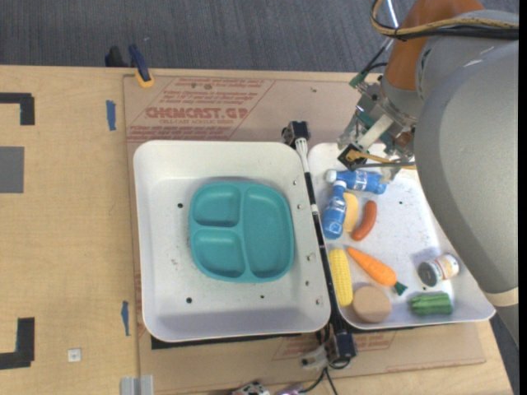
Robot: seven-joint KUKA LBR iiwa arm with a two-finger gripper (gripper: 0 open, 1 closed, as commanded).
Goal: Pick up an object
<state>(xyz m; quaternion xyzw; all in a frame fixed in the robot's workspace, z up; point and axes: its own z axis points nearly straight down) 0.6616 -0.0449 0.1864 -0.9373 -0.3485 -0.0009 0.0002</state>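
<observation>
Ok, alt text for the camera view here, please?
A grey arm reaches from the right over the far end of the right bin, which holds small items including a carrot, a corn cob and two blue bottles. The left bin holds a teal divided plate.

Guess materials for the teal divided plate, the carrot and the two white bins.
The teal divided plate looks like moulded plastic with a matte finish: uniform colour, rounded compartment ridges. The carrot is probably toy plastic or rubber, smooth: flat solid orange with a green tip. The left bin and right bin are likely thin formed plastic with a satin finish: rounded corners, raised rims.
</observation>
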